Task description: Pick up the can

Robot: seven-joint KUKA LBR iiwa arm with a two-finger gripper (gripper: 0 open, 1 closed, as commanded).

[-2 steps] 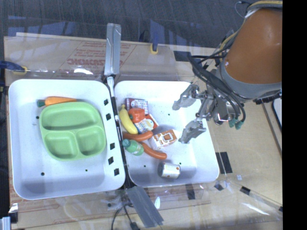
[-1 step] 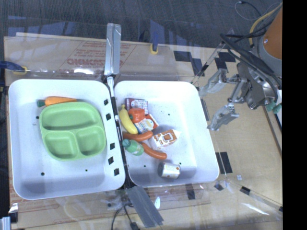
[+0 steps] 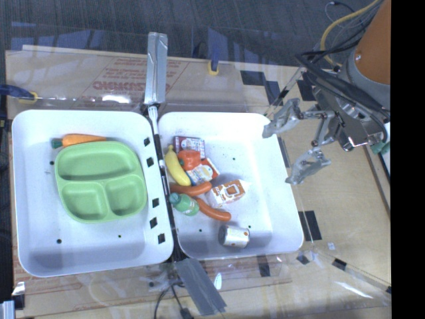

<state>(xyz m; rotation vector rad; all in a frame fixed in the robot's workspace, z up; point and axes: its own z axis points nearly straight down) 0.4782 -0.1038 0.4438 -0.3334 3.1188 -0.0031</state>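
The can (image 3: 234,236), near the front edge of the right bin (image 3: 279,178), looks like dull silvery metal. Both bins are smooth matt white plastic. In the left bin (image 3: 33,198), the green divided plate (image 3: 99,181) is smooth plastic with a soft sheen. The banana (image 3: 176,168) and carrot (image 3: 83,139) look like glossy plastic. The gripper (image 3: 297,145) has bare grey metal fingers. The bench (image 3: 345,211) is pale, matt, wood-like board.
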